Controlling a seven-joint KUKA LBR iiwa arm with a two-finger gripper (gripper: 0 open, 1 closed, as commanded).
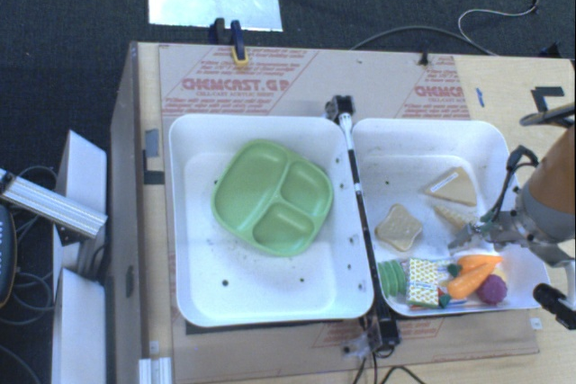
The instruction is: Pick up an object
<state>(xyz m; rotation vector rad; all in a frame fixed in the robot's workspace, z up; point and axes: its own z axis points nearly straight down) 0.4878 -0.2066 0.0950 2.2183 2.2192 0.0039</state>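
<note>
Tool [474,236] is positioned low in the right bin [423,132], directly above the carrot [468,276]; its opening state cannot be determined. Candidate objects are clustered along the near wall: carrot, purple piece [492,288], patterned packet [423,281] and green piece [392,276], with toast [399,227] just behind. Recommendation: descend squarely over the carrot and avoid crowding its neighbours.
</note>
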